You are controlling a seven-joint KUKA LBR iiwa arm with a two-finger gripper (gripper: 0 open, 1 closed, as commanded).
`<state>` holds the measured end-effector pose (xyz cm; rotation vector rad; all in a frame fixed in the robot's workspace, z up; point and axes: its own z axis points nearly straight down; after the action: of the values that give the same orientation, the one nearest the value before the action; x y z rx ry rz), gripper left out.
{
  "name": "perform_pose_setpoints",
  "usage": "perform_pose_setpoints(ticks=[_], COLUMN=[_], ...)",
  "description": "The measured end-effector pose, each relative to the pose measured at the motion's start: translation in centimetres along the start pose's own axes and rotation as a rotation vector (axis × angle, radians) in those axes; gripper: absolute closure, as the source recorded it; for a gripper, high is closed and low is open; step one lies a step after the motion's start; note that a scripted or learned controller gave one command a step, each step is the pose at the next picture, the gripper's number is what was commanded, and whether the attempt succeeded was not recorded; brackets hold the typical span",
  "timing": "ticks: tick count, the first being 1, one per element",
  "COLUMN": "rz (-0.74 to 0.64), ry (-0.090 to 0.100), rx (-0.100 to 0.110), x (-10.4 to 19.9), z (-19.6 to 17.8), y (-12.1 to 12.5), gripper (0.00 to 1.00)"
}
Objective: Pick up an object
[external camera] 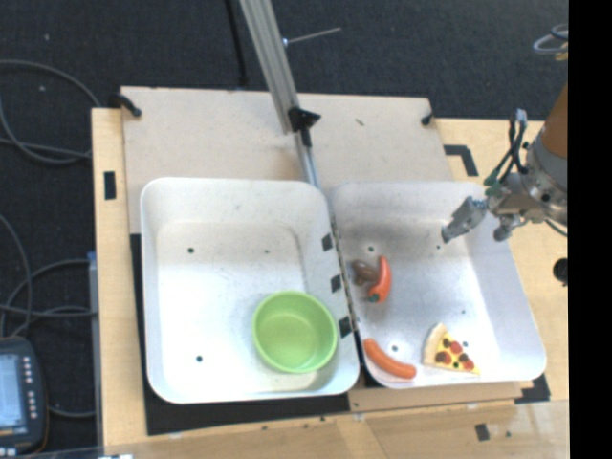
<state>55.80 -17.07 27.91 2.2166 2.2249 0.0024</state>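
**Pick not yet started: end effector above right bin, nothing between its fingers**

Near edge of the surface, working back. Right bin, 6 o'clock corner: a sausage lies against the front wall; just beside it, toward 5 o'clock, a pizza slice lies flat. Left bin: a green bowl stands upright at its 5 o'clock corner, close to the divider.

Mid right bin, about 9 o'clock from its centre: an orange piece touching a small brown thing; too small to identify either.

Farther back, at 2 o'clock of the right bin: the end effector hangs over the bin's rear right area, well apart from every object. Whether the fingers are spread or pressed together, I cannot tell; nothing appears between them.

Judgement: no object lifted, all five rest in the bins. Remaining: choose a target, descend, close, lift. Nearest candidate seems the orange piece
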Motion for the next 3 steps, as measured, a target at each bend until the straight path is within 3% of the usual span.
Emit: perform_pose_setpoints(ticks=[1, 3], rz=[0.001, 0.006], ry=[0.000, -0.003], rx=[0.000, 0.004], x=[0.0, -0.2], z=[0.0, 10.9], y=[0.0, 0.6], gripper=[0.00, 0.00])
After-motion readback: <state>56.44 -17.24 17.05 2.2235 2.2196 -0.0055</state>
